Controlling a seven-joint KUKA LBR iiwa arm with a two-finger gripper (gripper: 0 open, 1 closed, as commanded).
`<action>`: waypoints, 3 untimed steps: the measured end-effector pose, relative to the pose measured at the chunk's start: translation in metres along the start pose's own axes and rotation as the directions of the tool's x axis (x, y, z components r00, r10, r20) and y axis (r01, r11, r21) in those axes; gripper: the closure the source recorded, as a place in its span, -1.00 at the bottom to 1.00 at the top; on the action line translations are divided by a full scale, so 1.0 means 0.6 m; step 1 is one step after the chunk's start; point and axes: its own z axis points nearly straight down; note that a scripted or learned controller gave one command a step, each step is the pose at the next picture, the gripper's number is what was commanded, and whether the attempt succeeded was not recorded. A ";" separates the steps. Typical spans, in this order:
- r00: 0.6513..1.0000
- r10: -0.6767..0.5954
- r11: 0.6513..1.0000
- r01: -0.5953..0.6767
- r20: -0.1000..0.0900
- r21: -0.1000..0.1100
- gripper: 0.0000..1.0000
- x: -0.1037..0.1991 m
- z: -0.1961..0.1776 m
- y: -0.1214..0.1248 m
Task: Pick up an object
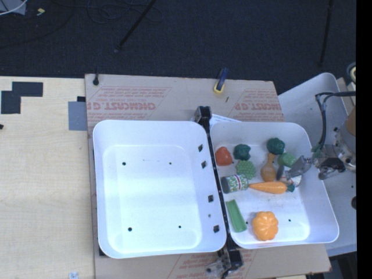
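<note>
The right bin (317, 214) holds several toy foods. Among them are an orange carrot (270, 187), a tan gourd (268, 171), a dark green broccoli (275, 145), a pale green block (287, 160) and an orange pumpkin (265, 225). A red-orange piece (223, 155), a dark green lump (242, 151), a bumpy light green piece (246, 168), a small bottle (234, 183) and a long green stick (236, 215) lie nearer the divider. My gripper (297, 168) is low over the bin's right side. It sits just right of the gourd and block, above the carrot's tip.
The left bin (99, 156) sits beside the right one on a cardboard sheet (145, 100). A blue and yellow clamp (221, 81) stands at the sheet's back edge. Cables and the arm's wrist (334, 164) crowd the right bin's right rim.
</note>
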 end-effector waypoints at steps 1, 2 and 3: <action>1.000 0.001 1.000 -0.001 0.002 -0.003 -1.00 0.013 0.150 0.065; 1.000 -0.003 1.000 0.003 -0.004 0.005 -1.00 0.134 0.201 -0.043; 1.000 -0.003 1.000 0.003 0.001 -0.005 -1.00 0.153 0.197 0.071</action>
